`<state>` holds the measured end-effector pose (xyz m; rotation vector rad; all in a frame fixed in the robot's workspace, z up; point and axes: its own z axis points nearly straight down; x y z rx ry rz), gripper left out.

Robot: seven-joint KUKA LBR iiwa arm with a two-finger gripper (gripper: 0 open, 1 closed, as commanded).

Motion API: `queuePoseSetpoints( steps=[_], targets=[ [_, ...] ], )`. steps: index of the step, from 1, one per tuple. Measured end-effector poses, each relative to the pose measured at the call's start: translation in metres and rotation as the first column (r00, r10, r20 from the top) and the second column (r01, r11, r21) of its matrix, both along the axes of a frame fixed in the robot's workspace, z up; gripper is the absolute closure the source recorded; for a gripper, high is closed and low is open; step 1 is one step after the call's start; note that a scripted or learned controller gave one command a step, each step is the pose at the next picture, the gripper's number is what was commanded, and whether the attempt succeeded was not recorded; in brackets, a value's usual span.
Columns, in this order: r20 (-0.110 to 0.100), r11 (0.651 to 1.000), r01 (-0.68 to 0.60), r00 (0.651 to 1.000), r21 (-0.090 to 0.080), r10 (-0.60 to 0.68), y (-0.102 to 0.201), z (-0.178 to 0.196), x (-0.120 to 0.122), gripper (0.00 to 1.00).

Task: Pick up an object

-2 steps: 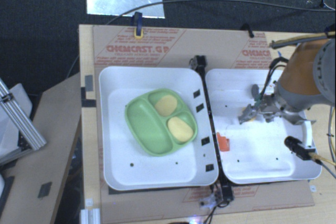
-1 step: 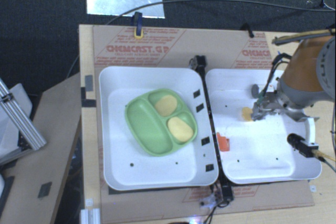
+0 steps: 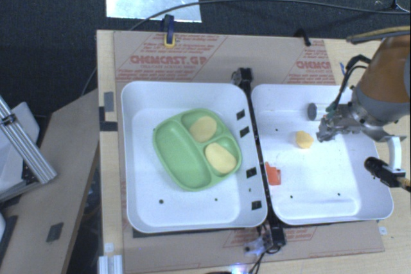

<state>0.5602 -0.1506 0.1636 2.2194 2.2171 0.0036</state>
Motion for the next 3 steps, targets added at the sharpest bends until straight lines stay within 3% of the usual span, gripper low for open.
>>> queuePoseSetpoints(
  steps=[1,2,3],
  targets=[
    [0.002,1.0,-0.005,1.0,0.0,0.005,0.0,0.045,-0.003,1.0],
    [-0.002,1.0,-0.005,1.0,0.001,0.005,0.0,0.067,-0.002,1.0],
    [-0.001,1.0,-0.011,1.0,0.003,0.011,0.059,0.062,0.019,1.0]
  ],
)
